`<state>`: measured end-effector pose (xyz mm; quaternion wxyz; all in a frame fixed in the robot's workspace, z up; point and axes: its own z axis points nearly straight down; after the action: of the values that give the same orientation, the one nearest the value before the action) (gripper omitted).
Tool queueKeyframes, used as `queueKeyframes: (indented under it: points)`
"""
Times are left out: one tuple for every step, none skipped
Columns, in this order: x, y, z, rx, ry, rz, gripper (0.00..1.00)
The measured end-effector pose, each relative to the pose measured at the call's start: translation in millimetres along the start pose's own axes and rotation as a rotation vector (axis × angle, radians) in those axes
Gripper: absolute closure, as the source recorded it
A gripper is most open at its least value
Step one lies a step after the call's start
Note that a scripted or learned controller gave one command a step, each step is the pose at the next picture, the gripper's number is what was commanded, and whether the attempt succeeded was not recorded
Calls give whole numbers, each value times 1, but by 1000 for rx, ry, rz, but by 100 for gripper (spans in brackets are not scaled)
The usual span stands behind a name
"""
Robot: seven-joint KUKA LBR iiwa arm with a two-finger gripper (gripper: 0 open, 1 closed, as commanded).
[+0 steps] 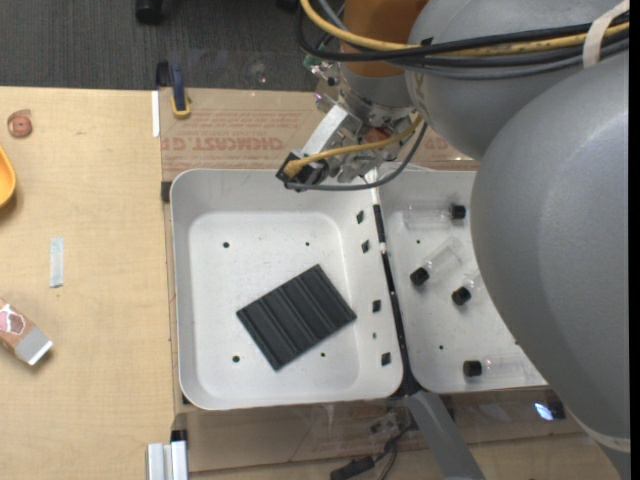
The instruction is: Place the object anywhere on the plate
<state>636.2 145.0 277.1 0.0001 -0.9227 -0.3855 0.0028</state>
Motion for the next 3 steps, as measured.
queueKeyframes:
  points:
    - [-39, 3, -7, -1, 1, -303, 100]
    - [-78, -22, -27, -2, 1, -645, 100]
    - [-108, -51, -27, -3, 1, -947, 100]
